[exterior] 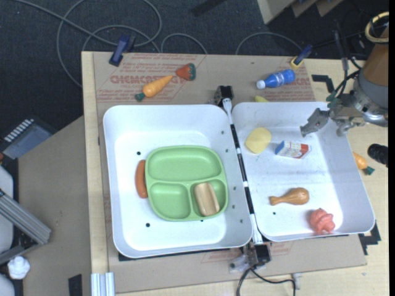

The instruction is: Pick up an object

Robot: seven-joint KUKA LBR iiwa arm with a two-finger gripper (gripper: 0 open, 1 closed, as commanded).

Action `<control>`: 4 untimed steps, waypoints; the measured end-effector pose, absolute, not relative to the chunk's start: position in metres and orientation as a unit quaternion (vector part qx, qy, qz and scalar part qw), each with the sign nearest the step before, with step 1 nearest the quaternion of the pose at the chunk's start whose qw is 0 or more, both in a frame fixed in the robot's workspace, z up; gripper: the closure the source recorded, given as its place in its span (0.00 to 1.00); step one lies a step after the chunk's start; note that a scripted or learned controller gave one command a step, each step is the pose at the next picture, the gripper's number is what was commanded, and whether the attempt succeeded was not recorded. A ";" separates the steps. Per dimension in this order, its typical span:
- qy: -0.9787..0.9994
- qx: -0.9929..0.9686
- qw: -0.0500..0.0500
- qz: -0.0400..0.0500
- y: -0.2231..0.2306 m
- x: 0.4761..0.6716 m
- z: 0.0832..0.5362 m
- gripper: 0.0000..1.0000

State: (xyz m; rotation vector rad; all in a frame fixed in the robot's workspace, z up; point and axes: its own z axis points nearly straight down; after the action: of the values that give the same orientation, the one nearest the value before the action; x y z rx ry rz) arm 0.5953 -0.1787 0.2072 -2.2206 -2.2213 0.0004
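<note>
Camera view: gripper (323,121) above right bin (345,214), near carton (292,148); fingers seemingly parted, nothing between them. Carton, yellow lump (258,140), drumstick (290,197), pink toy (321,221) lie unlifted. Pick not yet made.

Toy carrot (162,83) and blue bottle (276,79) lie on the cardboard (247,66) behind the bins.

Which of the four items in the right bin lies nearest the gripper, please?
The small red-and-white carton, just below-left of the gripper.
</note>
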 end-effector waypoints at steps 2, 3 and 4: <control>-0.707 -0.707 -0.001 0.000 -0.199 0.593 0.085 0.00; -0.707 -0.707 0.001 0.000 -0.194 0.540 0.084 0.00; -0.707 -0.707 0.001 0.000 -0.137 0.496 0.087 0.00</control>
State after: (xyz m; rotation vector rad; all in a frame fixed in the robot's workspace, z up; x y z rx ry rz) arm 0.4963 -0.1374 0.0873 -2.2187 -2.2202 0.0008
